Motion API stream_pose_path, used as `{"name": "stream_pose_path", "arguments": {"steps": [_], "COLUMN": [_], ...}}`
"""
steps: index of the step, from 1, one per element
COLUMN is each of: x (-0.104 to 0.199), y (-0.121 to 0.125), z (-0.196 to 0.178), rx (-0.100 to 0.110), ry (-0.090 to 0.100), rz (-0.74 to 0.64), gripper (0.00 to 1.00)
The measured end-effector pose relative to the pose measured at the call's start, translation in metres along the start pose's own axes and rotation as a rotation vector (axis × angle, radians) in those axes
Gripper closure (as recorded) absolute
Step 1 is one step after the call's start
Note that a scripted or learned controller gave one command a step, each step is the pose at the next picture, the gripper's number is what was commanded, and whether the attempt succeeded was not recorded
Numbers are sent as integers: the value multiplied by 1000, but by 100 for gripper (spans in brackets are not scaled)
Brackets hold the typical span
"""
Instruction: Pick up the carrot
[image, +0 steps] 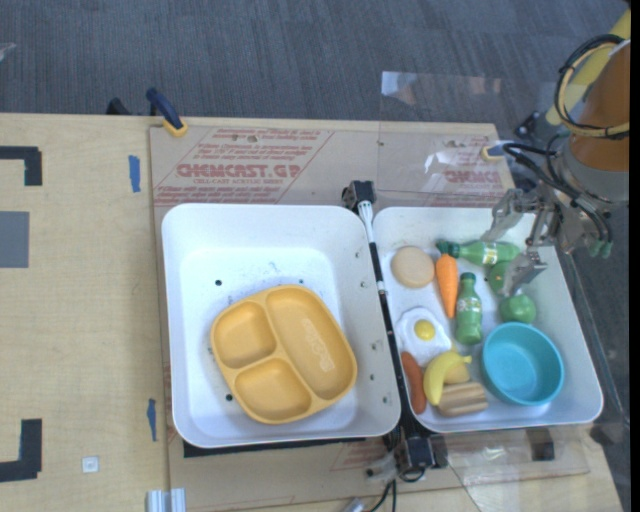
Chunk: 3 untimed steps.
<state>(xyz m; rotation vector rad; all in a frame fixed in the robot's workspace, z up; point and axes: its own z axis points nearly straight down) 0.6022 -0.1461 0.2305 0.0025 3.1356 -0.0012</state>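
The end effector, fingers apparently spread and empty, hovers at three o'clock of the carrot, likely light, rigid, smooth plastic best pinched across its thick middle.

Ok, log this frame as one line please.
carrot: lying in right bin, not gripped | gripper: over bin's far right, beside green bottle | pick: not done

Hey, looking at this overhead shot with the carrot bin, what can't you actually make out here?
- Pincer: metal linkages overlap in the camera view, so open or shut is unreadable.
- Green bottle lying beside the carrot: its far end is hidden by the pincer.
- Arm: cut off by the right edge.
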Motion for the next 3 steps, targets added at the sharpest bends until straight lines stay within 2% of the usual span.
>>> {"name": "stream_pose_path", "arguments": {"steps": [1, 2, 3], "x": [-21, -15, -21], "y": [35, 49, 50], "z": [127, 128, 113], "rx": [2, 5, 4], "ry": [-15, -34, -57], "rz": [91, 252, 249], "gripper": [0, 0, 100]}}
